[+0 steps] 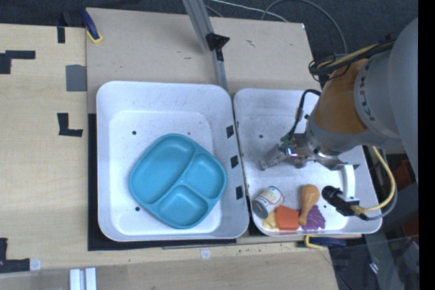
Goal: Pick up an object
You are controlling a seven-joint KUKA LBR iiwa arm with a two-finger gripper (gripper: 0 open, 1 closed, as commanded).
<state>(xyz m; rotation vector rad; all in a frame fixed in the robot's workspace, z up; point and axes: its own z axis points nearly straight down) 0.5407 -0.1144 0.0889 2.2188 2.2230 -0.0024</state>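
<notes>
Nearest the camera, along the front wall of the right bin [272, 102], lies my pick of things: a small can [268, 199] on its side, an orange block [287, 217] just beside it, a purple piece [314, 218] touching the block, and a tan drumstick [308, 196] leaning over both. They sit crowded, edges touching, so any one of them will be awkward to take cleanly. The can looks round and shiny, likely to roll; the drumstick is narrow at one end and seems the easier shape to close on.

A little farther back my tool [272, 159] hangs low over bare bin floor, near the cluster but apart from it. Its fingers look slightly spread with nothing between them, though they are small and blurred here. I judge this to be the approach step: nothing is picked yet. The next move calls for shifting toward the front wall, lining up over one item, then dropping.

To the left, the other bin [109, 146] carries a blue divided tray [178, 180]. Beyond both bins the counter [156, 44] is crossed by a grey pole [194, 0].
</notes>
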